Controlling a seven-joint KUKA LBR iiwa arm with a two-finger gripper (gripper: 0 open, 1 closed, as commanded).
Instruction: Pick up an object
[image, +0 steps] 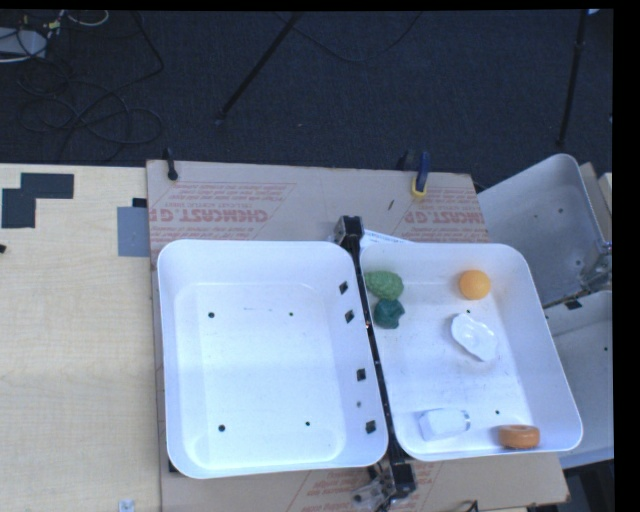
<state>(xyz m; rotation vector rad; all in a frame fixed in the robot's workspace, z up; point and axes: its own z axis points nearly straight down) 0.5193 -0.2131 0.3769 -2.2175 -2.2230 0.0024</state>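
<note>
Grip the orange ball (474, 284) across its middle — likely light, smooth, prone to rolling; the pincer's state you cannot tell.

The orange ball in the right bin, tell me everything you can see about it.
The orange ball is small, round and evenly orange with a matte look, possibly foam or plastic. It rests on the floor of the right bin, near the far right corner. Nothing touches it: the white object lies a little nearer the camera, and the two green lumps sit to its left by the divider.
</note>
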